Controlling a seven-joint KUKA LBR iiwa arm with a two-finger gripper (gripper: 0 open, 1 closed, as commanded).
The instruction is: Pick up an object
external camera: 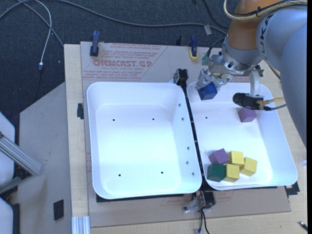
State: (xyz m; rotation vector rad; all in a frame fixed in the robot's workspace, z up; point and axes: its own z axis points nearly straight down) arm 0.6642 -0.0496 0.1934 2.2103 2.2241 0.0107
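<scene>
At the near end of the right bin, a smooth, shallow white tray with rounded corners, five small matte blocks sit bunched together: a dark green cube nearest, a purple block just behind it, and three yellow cubes touching one another to their right. The left bin is the same glossy white shell, its floor marked by a few dark dots. Both rest on a pale wooden board. Farther back in the right bin, a lone mauve block lies beside a black fitting on the arm. Over the far left corner of that bin, the gripper hangs from the grey arm with its rounded orange band, its fingers clenched on a blue cube, lifted above the bin floor. Beyond lies printed cardboard under blue clamps.
</scene>
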